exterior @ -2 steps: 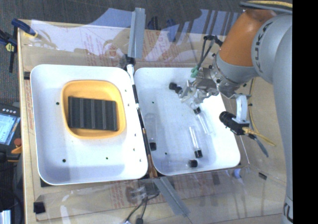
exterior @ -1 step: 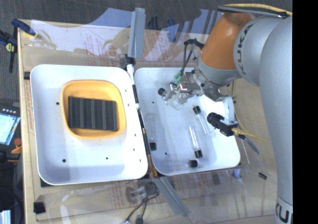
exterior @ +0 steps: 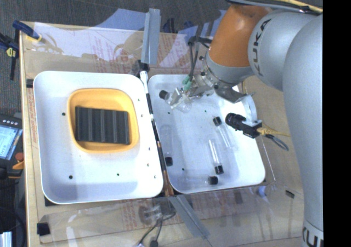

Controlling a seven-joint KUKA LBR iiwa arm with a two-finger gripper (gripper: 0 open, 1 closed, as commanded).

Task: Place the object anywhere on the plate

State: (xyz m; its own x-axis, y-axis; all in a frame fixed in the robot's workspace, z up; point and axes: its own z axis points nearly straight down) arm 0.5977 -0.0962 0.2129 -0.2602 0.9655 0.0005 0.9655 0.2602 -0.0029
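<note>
The grey arm (exterior: 290,76) reached in from the right, orange band (exterior: 236,35) angled downward, its gripper (exterior: 184,95) hanging low, fingers too blurred to read.

Black capital letters spelling "KUKA" run down the grey casing of the robot arm (exterior: 285,49), at about two o'clock from the middle of the scene, just right of its orange band. A further fragment of dark lettering sits on the arm's casing at about five o'clock, cut off by the edge and unreadable.
</note>
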